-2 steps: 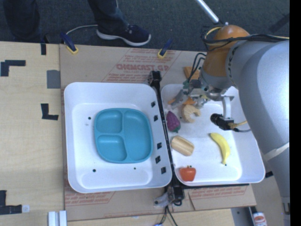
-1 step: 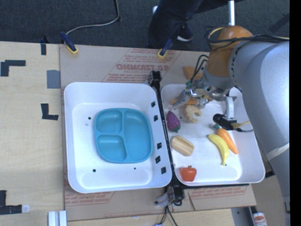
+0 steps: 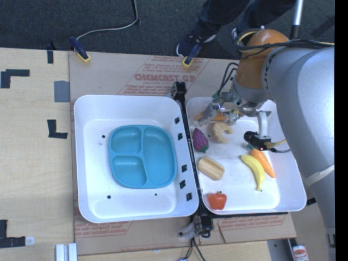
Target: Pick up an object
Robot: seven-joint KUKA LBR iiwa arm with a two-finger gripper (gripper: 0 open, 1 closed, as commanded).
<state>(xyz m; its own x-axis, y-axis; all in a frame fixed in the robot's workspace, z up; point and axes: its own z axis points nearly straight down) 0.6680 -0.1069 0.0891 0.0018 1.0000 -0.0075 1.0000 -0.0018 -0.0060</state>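
Nearest, left of the right bin (image 3: 283,203), sits a blue tray (image 3: 143,156). Inside that bin's far end, a pale toy bun (image 3: 219,131) looks light, rigid, graspable across its middle; the gripper (image 3: 227,109) hovers above.

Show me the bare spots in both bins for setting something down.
Left white bin: bare floor rings the blue divided plastic tray, widest along the near edge. Right white bin: open between the red toy tomato and yellow toy banana. Crowded at its far end, under the tool.
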